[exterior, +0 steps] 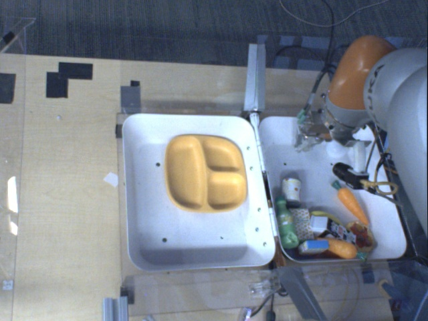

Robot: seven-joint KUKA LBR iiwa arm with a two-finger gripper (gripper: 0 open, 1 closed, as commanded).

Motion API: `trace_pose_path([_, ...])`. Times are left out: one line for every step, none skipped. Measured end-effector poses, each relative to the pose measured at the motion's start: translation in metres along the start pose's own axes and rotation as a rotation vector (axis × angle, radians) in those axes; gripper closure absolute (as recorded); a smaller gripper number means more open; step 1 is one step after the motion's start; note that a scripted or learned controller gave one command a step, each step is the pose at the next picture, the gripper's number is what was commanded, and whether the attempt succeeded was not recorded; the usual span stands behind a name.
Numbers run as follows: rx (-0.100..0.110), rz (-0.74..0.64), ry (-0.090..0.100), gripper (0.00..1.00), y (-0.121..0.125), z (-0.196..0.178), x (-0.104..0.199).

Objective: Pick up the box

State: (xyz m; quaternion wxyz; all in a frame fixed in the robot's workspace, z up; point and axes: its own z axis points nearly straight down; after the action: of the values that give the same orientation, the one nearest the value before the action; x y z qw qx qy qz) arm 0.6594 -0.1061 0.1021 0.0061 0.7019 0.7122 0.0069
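Arm, grey with an orange band, is seen over the right bin's far edge. Left bin, white and shallow, is occupied by a yellow compartment tray of smooth moulded plastic near its middle. Small goods are heaped at the right bin's near edge, probably as tipped in: green bottle, carrot, small can. The box, judged to be the flat blue-and-white carton, lies along the near edge. Gripper hangs at the far edge, well apart from it; its state cannot be told.
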Motion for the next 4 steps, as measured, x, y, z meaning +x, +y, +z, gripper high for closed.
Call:
trace_pose_path([0.014,0.345,-0.003,1.00,-0.036,-0.029,0.020])
trace_pose_path([0.009,0.421,-0.005,1.00,-0.026,0.013,-0.062])
trace_pose_path([0.008,0.466,-0.002,1.00,-0.009,0.013,0.010])
trace_pose_path([0.008,0.910,-0.008,1.00,-0.038,0.013,-0.036])
